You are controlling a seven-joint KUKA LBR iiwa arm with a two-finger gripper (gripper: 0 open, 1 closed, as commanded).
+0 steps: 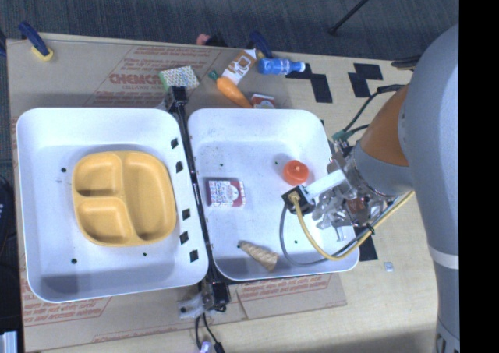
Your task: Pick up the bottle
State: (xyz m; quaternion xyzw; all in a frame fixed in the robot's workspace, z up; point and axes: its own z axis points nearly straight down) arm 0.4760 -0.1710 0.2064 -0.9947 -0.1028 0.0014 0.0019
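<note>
A blue bottle [279, 67] lies on the surface's far edge, beside an orange carrot [232, 92]. The end effector [337, 211] hovers over the right bin [257, 129] (its grip I cannot tell), well apart.

One fixed camera looks down on me from above the bench at a slant, far enough back to take in both shallow white plastic bins [39, 188] side by side, the cardboard-covered bench top [117, 71] around them and dark carpet beyond its far edge; my grey arm [437, 110] enters from the right
</note>
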